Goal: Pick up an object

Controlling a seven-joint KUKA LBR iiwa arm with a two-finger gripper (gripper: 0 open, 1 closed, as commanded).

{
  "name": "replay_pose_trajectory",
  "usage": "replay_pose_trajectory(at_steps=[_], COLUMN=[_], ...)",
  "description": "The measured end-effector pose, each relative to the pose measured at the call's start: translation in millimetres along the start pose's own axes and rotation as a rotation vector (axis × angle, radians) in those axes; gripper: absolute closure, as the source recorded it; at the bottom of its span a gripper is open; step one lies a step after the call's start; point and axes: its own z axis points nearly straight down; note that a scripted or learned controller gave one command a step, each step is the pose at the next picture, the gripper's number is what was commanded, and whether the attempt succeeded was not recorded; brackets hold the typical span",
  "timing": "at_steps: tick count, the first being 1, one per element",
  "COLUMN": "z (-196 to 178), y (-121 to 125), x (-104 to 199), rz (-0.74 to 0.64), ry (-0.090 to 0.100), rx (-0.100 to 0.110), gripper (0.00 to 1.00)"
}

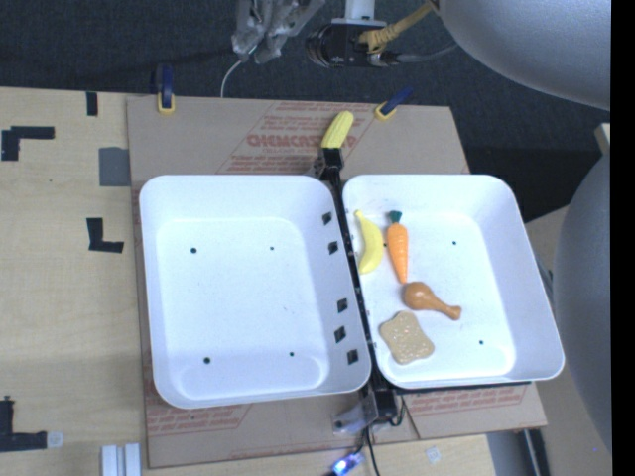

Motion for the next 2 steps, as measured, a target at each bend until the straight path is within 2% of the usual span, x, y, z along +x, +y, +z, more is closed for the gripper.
replay_pose_trajectory(at_steps=[1, 2], z=[3.5, 55.0], y=[46.4, -4.7], x=[-0.5, 0.1], rz=[0.001, -0.002], ry=[-0.002, -0.002], rx=[0.004, 0.012], gripper=[1.0, 1.0])
